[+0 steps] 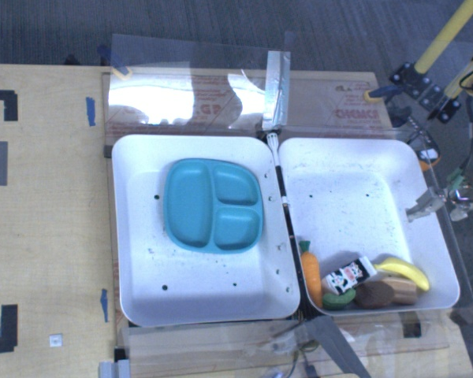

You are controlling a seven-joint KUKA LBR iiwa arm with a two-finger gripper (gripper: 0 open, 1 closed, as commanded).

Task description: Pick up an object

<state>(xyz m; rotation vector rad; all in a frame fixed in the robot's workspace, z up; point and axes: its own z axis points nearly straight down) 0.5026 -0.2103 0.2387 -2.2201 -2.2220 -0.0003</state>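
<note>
Gripper [427, 205] is seen at the right bin's [355, 142] right edge, its grip untellable; the banana [406, 272] should be approached squarely from above.

Left bin [134, 290]: tray [214, 205], centre.
Right bin [363, 172]: carrot [310, 274], carton [348, 275], banana [404, 272] along near edge.

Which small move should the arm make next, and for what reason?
Probably bring the end effector over the near corner of the right bin, above the banana. The objects lie clustered there, and the banana sits on top, the most exposed.
</note>
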